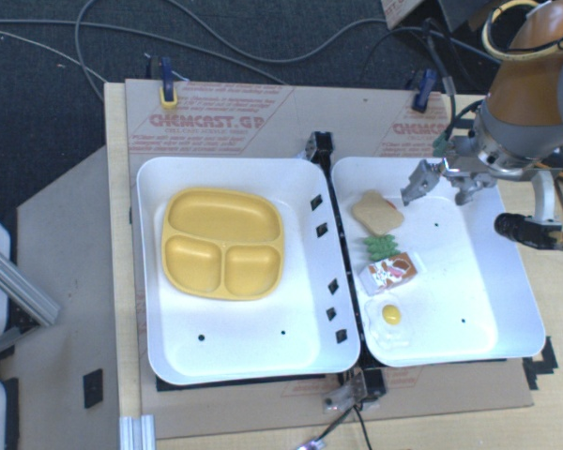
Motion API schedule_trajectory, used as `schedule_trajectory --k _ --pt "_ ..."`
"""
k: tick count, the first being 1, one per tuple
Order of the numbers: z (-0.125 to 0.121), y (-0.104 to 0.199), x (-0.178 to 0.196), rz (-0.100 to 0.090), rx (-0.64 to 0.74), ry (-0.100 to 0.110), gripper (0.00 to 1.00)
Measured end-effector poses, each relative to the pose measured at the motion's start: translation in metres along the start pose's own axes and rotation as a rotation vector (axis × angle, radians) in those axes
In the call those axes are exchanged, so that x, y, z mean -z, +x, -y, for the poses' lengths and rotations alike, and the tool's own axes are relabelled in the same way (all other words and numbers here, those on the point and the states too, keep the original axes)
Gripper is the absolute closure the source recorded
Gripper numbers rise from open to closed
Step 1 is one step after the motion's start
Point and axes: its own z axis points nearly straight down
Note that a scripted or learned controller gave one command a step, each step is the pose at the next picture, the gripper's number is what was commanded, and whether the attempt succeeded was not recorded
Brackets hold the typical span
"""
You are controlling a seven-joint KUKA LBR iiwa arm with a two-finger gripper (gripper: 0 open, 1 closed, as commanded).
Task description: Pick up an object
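Four food items (379, 216) lie beside tool (443, 186).

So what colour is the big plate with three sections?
The plate is yellow, seen clearly in the camera view, lying in the left bin.

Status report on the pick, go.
Gripper open, hovering over right bin, nothing between fingers. Nearest item: bread slice, left of gripper, not touched. Path to it unobstructed.
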Motion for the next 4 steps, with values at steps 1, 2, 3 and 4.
schedule_trajectory --k 1,2,3,4 --pt "0.001 0.004 -0.042 -0.001 0.0 0.004 0.0" --pt "0.009 -0.002 -0.098 -0.001 -0.002 0.005 0.0" --pt "0.007 -0.002 -0.135 -0.002 -0.001 -0.002 0.0" --pt "0.004 -0.001 -0.12 -0.003 0.0 -0.012 1.0"
